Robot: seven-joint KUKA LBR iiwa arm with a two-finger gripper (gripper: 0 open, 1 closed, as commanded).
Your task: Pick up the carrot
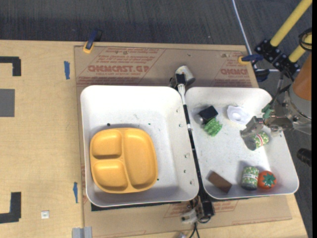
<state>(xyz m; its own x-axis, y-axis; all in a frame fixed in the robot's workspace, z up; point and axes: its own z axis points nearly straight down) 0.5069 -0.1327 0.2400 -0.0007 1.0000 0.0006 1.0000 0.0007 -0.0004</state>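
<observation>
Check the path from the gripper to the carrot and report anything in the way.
Taking the orange-red piece with the green top as the carrot, only bare bin floor lies between it and the gripper. A green-labelled can crowds its left side in the view.

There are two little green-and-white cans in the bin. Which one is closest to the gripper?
The can higher up, by the right bin's right wall. It sits right at the gripper, while the other can stands lower down beside the orange-red toy.
</observation>
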